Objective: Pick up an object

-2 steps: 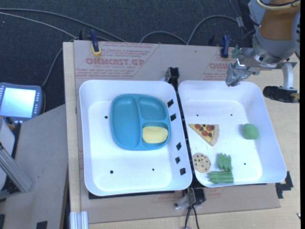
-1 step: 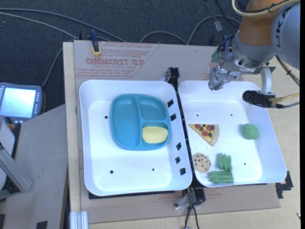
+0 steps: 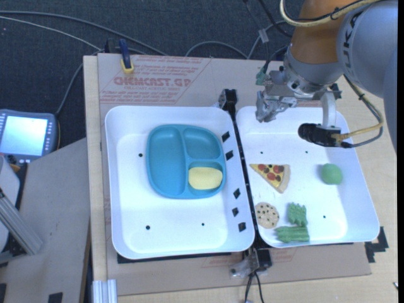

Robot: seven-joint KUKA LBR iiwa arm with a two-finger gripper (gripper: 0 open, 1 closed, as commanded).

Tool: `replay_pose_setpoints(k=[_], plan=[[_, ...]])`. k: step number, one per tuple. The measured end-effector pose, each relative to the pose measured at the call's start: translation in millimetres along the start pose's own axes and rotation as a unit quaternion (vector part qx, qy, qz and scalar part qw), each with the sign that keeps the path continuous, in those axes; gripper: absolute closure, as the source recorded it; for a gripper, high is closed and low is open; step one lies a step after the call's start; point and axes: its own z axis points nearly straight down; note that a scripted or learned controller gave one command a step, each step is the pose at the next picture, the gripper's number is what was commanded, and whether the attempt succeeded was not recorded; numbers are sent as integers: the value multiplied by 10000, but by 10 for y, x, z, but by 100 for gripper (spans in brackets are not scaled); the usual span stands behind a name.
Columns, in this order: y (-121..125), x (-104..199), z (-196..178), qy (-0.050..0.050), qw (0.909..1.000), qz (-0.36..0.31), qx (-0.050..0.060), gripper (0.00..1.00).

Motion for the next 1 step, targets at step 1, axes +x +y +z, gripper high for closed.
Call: replay_pose_setpoints(k=[1], plan=[[37, 576, -63, -2, 10000, -3, -19, 100]])
